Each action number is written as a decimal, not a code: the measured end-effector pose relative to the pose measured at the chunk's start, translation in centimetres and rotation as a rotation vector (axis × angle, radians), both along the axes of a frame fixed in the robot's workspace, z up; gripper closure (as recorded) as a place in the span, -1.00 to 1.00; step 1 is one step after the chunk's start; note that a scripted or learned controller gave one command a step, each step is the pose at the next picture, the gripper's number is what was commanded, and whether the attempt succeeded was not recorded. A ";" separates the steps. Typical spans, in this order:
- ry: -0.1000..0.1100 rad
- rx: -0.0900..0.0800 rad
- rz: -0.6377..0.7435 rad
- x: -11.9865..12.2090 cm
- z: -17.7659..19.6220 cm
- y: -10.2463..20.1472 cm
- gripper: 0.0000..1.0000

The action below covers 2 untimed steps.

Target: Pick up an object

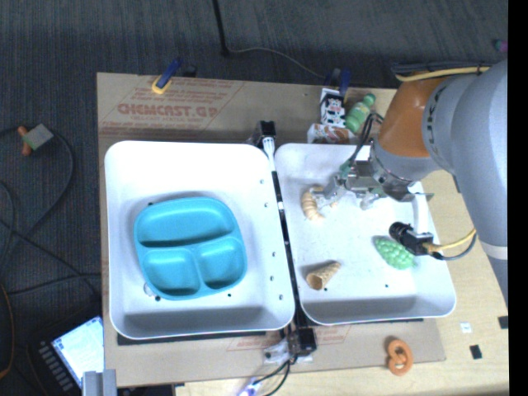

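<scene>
The left bin [120, 190] holds a blue divided tray [191, 247] lying flat, well apart from the arm and probably not the target. Across the divider, the right bin [363, 291] holds the small things. Near its left wall, towards the far end, lies a ridged tan piece [312, 203], perhaps a toy pastry or shell, though the view is too coarse to be sure. Nearer the front edge lies a tan cone [322, 274] on its side. The gripper [351, 186] hangs low over the bin's far half, just right of the ridged tan piece and close to it; from this angle I cannot tell whether it is spread or closed, and nothing shows pinched in it. Further right, a green knobbly cluster [394, 252] lies near the bin's right wall. The ridged tan piece looks like the likeliest pick. To do this step well, the gripper should shift left until it is centred over the piece, turn to close across its narrow width, and descend straight, stopping short of the bin floor. It should also keep off the left wall, since the curved, ridged surface may slip sideways under an off-centre squeeze.
</scene>
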<state>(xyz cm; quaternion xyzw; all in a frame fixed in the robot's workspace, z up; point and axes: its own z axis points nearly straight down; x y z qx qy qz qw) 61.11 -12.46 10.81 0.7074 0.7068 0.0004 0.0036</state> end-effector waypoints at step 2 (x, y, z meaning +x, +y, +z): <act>0.008 0.005 0.000 -12.8 1.0 -0.6 -1.00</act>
